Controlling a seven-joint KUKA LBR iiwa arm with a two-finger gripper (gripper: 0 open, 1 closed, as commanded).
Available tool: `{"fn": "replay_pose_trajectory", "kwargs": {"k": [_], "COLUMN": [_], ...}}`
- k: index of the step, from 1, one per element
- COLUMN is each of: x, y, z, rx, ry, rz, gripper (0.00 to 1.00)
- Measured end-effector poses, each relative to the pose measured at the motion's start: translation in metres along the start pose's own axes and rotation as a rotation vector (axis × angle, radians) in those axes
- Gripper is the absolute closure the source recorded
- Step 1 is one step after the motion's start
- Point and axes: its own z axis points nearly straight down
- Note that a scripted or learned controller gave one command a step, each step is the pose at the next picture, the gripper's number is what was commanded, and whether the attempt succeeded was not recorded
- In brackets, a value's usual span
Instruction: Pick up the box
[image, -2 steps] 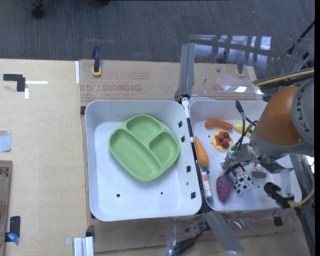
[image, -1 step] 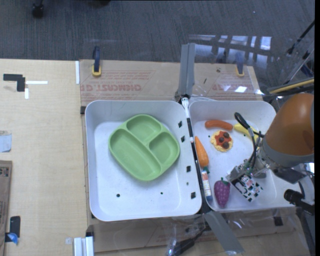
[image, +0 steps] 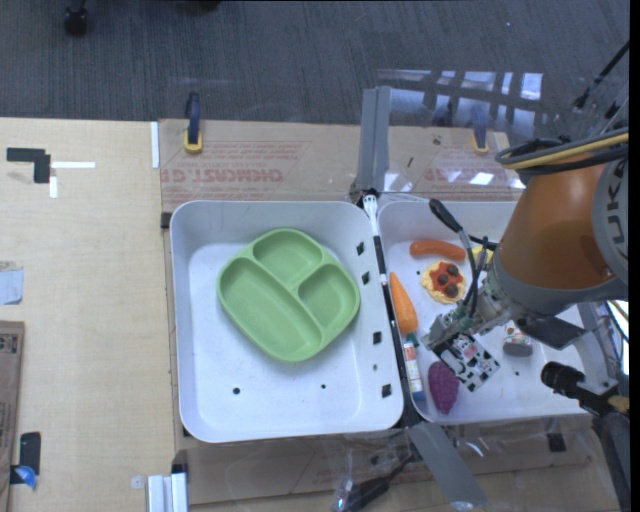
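Camera view: grey two-finger tool (image: 462, 328) low in right white bin (image: 500, 405), finger state unclear, just above small black-and-white patterned box (image: 470, 362); purple oval toy (image: 442, 386) lower left.

Green divided plate (image: 288, 292) in left bin (image: 190, 330), carrot (image: 403, 303), sausage (image: 437, 248), purple eggplant (image: 442, 386) in right bin (image: 500, 408)

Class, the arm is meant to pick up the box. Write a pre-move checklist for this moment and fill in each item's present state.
1. Box lies in the right bin: ok.
2. Claw sits above the box: ok.
3. Box seen between the claw's tips: cannot tell.
4. Purple toy lies close beside the box, may get bumped: not ok.
5. Carrot lies apart from the box: ok.
6. Green plate sits in the left bin, out of the way: ok.
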Motion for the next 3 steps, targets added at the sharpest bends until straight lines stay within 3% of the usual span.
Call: {"fn": "replay_pose_trajectory", "kwargs": {"k": [1,2,3], "x": [-0.137,-0.126,-0.013], "y": [-0.034,0.027,0.071], "z": [0.085,0.095,0.0], "rx": [0.0,-0.01,0.002], "ry": [0.0,-0.006,0.0], "rz": [-0.251,0.102,0.123], "gripper": [1.0,1.0,1.0]}}
